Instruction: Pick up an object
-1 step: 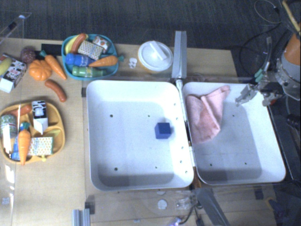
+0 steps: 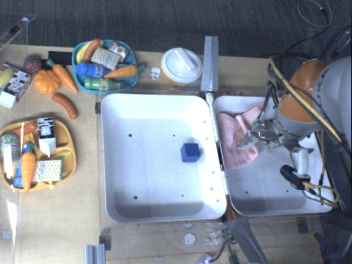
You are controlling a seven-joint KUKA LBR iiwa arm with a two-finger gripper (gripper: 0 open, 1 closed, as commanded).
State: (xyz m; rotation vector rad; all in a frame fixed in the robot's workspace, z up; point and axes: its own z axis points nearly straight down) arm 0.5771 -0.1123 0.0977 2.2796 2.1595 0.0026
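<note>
Light wooden bench (image 2: pixel 82 202) under even overhead light. Dark grey carpeted floor (image 2: pixel 165 10) beyond far edge. Black cables (image 2: pixel 316 7) lie on floor, upper right.

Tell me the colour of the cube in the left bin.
The cube is dark blue, shown plainly against the white bin in the camera view.

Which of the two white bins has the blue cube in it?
The left bin holds the blue cube. The right bin holds a pink cloth instead, with the pincer over that cloth.
</note>
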